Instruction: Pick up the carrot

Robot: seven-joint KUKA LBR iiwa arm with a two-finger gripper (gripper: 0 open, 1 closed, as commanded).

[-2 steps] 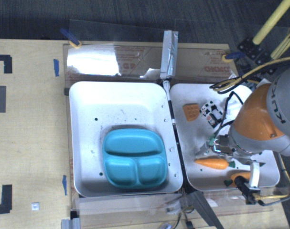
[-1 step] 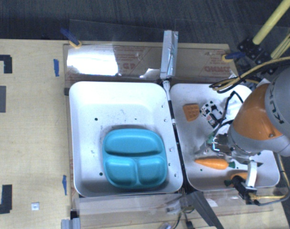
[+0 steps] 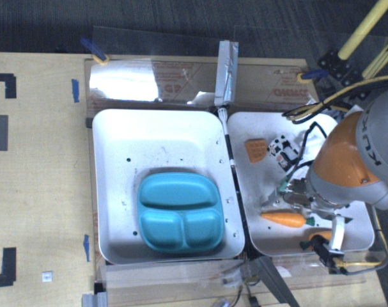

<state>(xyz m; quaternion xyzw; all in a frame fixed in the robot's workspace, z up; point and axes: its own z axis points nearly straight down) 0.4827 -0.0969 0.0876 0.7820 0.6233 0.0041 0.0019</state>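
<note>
Above the bench, the arm reaches over the right bin, beside the left bin holding a blue tray. Its gripper sits low just above the carrot, which lies on the right bin's floor near the front; whether it touches or grips cannot be told. Farther back lie a tan piece and a black-and-white item.

Arm: single unit, grey casing with a broad orange band above the wrist, entering from the right edge and bent downward over the right-hand bin. Gripper: carried low at the wrist's left end, pointing left and down, with black cabling looped above it. Jaws: largely masked by the wrist housing, so their spread is uncertain.
</note>
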